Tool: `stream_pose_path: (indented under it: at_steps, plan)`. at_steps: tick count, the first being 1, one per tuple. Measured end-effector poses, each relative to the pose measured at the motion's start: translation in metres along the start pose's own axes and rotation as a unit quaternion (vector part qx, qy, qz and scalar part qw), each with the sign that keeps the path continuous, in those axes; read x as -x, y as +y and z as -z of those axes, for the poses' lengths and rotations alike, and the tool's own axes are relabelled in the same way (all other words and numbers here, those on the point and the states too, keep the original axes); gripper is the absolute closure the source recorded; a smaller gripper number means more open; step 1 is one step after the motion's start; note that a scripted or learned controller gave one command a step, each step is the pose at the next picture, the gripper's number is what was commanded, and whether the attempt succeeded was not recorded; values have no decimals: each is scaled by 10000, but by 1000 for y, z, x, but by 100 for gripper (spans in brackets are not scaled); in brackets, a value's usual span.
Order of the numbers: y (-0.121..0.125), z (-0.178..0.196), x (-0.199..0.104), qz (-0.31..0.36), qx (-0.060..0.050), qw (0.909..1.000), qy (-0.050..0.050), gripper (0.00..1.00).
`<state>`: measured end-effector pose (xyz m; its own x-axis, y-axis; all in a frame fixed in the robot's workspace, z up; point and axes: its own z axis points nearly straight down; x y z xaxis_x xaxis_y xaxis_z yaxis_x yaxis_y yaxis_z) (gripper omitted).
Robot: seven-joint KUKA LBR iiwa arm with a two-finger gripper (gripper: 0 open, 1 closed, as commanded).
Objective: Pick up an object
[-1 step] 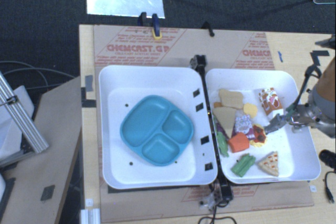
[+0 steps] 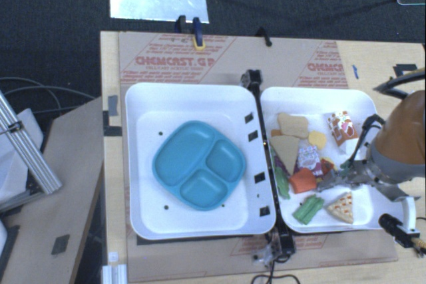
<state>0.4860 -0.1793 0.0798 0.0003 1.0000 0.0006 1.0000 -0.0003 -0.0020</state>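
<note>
Camera view: two white bins were seen side by side on the bench. The left bin (image 2: 143, 143) carried a blue divided plate (image 2: 198, 164), lying flat, well apart from the arm. The right bin (image 2: 363, 103) carried a cluster of toy food: a tan bread slice (image 2: 293, 124), a yellowish wedge (image 2: 286, 149), a red-white packet (image 2: 341, 126), a small patterned packet (image 2: 307, 157), an orange-red block (image 2: 303, 181), a green piece (image 2: 307, 209), a pizza slice (image 2: 341, 207).

The arm was reached in from the right, orange band over the right bin's far edge. The gripper (image 2: 331, 181) was pointed left and low over the pile, its tip just beside the orange-red block and above the pizza slice. How the jaws stood could not be told: dark linkage merged with the clutter beneath. Nothing was seen between them, so no hold is claimed.

Progress, as a judgement: approach done, grasp not confirmed, lift not done. All candidate objects were resting in the right bin; none was seen raised. Likeliest target: the orange-red block or the patterned packet, being nearest the tip, though which one could not be determined. Left to do: close on one item, lift it clear.
</note>
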Motion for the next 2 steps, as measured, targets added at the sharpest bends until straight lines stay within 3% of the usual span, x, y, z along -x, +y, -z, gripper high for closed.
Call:
stream_pose_path:
  at_steps: [1, 2]
  plan:
    - [1, 12, 0, 8, 5, 10000, 1, 100]
    - [28, 108, -113, 84, 43, 10000, 12, 100]
